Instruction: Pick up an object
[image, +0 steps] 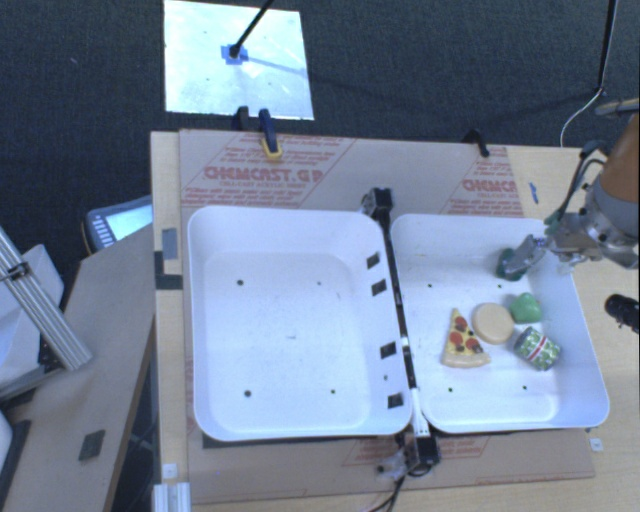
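**Q:** Where are you, and what is your gripper doing?

**A:** My arm (615, 190) comes in from the right edge of the frame, grey with an orange band. My gripper (516, 262) hangs over the upper part of the right-hand bin (580, 410), near its far right corner. It looks dark green-grey from this angle. I cannot tell how it is set, and I see nothing held in it.

**Q:** What lies in the bins?

**A:** Four small things sit together in the right bin, right of centre in the frame. A toy pizza slice (463, 341) lies flat with its point toward the top. Just beside it, to the right, is a round tan cookie (492, 322). Right of the cookie is a small green piece (525, 307), just below my gripper. Lower right of the cookie lies a small can (537, 348) on its side, green, white and red. The left-hand bin (200, 300) takes up the centre-left of the frame. Both bins rest on a wooden bench (340, 165).
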